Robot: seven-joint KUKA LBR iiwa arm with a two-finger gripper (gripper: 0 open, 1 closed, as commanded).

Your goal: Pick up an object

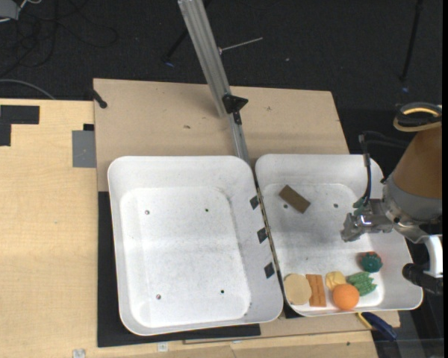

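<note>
Left bin [183, 245]: white, faint grey speckling, few dark dots. Right bin [313, 177]: white, same speckling. Block [294, 198] in right bin: brown. Ball [346, 297]: orange. Round item [370, 262]: dark green. Leafy item [362, 282]: bright green. Small lumpy item [334, 279]: yellow. Flat piece [297, 289]: pale tan; strip [316, 290] beside it: orange-brown. End effector [356, 224]: metallic grey. Arm [422, 174]: orange band, grey below. Counter [172, 118]: light brown board; pale wood-grain panel [37, 230] at left with black and grey squares. Rail [209, 54]: silver.

Grey arm [422, 177] from the right, wrist bent low, hand [352, 228] pointing left, downward.
</note>
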